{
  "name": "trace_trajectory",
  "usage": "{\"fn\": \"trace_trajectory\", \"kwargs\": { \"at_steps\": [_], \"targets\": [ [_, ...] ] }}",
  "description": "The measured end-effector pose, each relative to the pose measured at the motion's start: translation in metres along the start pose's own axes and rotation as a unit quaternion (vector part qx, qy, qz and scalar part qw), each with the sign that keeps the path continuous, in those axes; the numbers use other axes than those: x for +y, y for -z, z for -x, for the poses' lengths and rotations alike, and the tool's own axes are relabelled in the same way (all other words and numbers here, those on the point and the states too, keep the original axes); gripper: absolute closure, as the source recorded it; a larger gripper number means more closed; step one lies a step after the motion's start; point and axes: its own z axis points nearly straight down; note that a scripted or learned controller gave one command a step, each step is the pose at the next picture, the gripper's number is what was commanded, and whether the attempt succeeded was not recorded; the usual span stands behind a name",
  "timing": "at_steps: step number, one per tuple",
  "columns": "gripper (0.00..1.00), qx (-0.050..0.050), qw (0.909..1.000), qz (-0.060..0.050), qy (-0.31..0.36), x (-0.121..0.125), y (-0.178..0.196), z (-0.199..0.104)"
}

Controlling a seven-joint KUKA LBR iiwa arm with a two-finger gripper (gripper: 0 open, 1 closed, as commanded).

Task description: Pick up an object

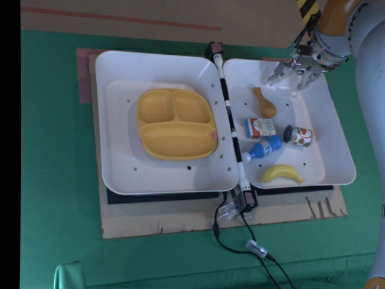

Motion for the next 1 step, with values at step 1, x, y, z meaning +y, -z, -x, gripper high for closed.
{"fn": "trace_trajectory", "kwargs": {
  "at_steps": [1],
  "targets": [
    [0.00,-0.001,1.0000,0.006,0.000,-0.0883,-0.0112,-0.0321]
  ]
}}
